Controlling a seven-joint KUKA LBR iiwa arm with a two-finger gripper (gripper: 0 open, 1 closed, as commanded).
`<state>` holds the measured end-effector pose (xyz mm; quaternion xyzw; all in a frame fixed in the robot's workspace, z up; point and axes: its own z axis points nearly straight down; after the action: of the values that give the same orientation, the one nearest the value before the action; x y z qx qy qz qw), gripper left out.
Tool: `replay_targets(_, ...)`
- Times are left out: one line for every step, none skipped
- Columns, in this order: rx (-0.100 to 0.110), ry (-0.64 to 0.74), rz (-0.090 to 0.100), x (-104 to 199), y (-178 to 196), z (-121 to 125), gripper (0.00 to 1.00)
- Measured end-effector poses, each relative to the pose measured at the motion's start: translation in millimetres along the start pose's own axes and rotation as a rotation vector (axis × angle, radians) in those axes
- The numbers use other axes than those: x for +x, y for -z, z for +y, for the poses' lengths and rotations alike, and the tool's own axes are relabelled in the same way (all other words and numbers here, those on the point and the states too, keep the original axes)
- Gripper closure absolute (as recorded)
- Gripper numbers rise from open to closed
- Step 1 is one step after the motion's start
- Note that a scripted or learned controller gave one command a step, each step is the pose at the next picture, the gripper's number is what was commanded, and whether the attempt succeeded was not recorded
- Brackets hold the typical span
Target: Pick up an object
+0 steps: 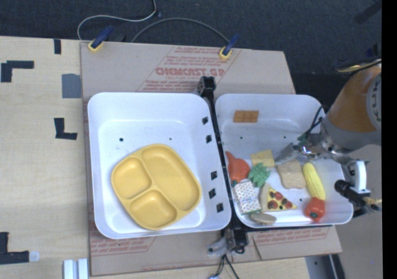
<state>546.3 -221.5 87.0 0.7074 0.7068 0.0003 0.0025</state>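
The right bin (279, 105) holds several toy foods: an orange cracker (246, 116), a red-orange piece (237, 168), a cheese wedge (263, 158), a green broccoli (258, 174), a bread slice (290, 175), a yellow corn cob (313, 180), a pizza slice (278, 199), a red pepper (315, 208), a patterned wafer (246, 196) and a tan piece (263, 217). My gripper (296, 149) reaches in from the right and hangs low over the bin, just above the bread slice and the corn cob. Nothing is visibly held.
The left bin (149, 107) holds a yellow divided plate (155, 186). A black divider (212, 147) runs between the bins. The grey arm with its orange band (356, 101) hangs over the right bin's right wall. Cables lie behind the bench.
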Motion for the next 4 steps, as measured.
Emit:
replay_targets(-0.004, 0.010, 0.003, 59, 44, 74, 0.00)
replay_targets(0.009, 0.003, 0.005, 106, -2, 20, 0.00)
replay_targets(0.003, -0.004, -0.002, 112, 2, -37, 0.00)
replay_targets(0.005, 0.002, 0.003, 111, -2, 2, 0.00)
